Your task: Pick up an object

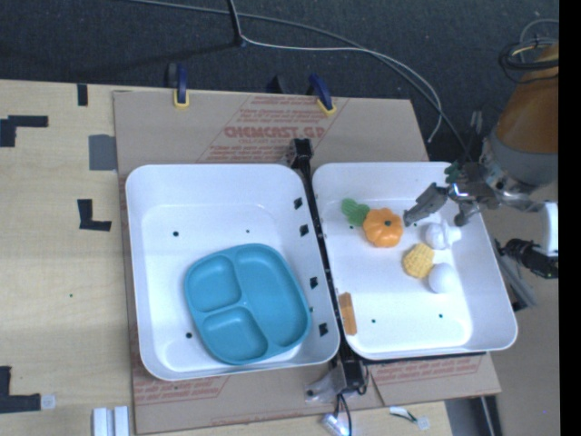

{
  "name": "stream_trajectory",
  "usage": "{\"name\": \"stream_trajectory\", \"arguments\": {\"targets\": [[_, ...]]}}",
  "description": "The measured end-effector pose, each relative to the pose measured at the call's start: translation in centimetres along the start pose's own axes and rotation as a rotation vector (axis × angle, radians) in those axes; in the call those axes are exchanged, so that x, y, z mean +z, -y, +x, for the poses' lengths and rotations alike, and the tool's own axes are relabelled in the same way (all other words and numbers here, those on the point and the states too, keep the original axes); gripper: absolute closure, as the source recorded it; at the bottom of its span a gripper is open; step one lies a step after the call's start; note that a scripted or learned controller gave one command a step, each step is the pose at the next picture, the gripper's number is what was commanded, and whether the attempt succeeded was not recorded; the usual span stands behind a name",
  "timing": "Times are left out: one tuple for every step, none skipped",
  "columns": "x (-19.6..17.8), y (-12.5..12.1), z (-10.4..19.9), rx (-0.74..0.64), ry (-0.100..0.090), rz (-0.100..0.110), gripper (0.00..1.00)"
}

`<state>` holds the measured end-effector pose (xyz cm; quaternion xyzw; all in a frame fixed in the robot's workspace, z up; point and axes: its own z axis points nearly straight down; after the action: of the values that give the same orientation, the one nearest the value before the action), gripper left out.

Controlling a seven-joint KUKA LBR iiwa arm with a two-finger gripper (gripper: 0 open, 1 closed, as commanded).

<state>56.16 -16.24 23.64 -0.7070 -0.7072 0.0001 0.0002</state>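
Cardboard sheet (263,130) under white bins (145,189).

Right bin (472,330): open floor is left along the near half. The far half is crowded by a pumpkin (382,228), a green piece (354,211), a corn cob (418,262) and two white eggs (442,278). Left bin (145,189): the near part is taken up by a blue plate (245,302).

arm (526,134): we see grey body, orange band above wrist | gripper (445,209): dark grey metal fingers, silvery hardware | cables: we note dark loops at 1 o'clock
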Motion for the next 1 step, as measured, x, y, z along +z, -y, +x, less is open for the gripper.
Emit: {"name": "stream_trajectory", "arguments": {"targets": [[5.54, -0.04, -0.95, 0.001, -0.001, 0.005, 0.0]]}}
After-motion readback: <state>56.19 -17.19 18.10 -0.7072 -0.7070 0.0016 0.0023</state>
